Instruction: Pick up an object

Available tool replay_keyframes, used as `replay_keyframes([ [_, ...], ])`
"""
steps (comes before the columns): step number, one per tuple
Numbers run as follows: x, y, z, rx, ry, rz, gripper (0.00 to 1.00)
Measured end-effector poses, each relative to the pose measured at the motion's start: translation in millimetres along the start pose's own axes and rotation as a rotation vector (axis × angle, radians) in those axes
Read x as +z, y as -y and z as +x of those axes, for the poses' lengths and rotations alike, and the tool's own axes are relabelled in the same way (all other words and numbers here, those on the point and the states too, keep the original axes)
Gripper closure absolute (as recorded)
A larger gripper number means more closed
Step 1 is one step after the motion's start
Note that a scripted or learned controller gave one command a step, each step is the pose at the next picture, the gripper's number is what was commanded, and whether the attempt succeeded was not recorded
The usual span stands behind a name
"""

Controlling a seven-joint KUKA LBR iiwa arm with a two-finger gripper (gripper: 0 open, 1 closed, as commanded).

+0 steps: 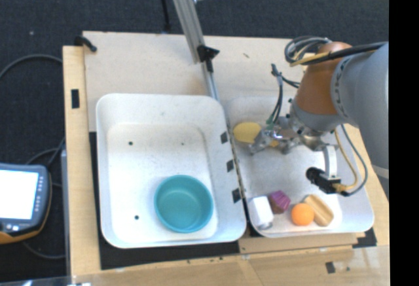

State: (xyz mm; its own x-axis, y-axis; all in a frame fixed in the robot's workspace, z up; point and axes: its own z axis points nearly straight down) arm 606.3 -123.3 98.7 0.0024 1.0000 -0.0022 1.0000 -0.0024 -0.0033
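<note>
In the right bin [357, 209] a yellow rounded object [246, 131] lies near the far left corner. My gripper [270, 139] hangs low just right of it, its metal fingers close against the object's right side. Nothing shows between the fingers. Along the bin's near edge lie a white cylinder [262, 210], a purple object [280, 200], an orange ball [302, 214] and a tan bread-like piece [321, 209]. The grey arm with its orange band [319, 91] covers the bin's far right part.
The left bin [124, 114] holds a teal bowl [184, 203] near its front. A slanted metal pole [190, 23] rises behind the bins. Black cables [344, 177] loop below the wrist. A tablet-like device [23, 199] sits off the bench's left side.
</note>
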Motion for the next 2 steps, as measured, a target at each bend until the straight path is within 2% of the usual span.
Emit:
replay_keyframes([
  [1,-13,-2,-1,0.005,-0.001,-0.006,1.00],
  [2,-77,-5,-7,0.005,0.000,-0.011,1.00],
])
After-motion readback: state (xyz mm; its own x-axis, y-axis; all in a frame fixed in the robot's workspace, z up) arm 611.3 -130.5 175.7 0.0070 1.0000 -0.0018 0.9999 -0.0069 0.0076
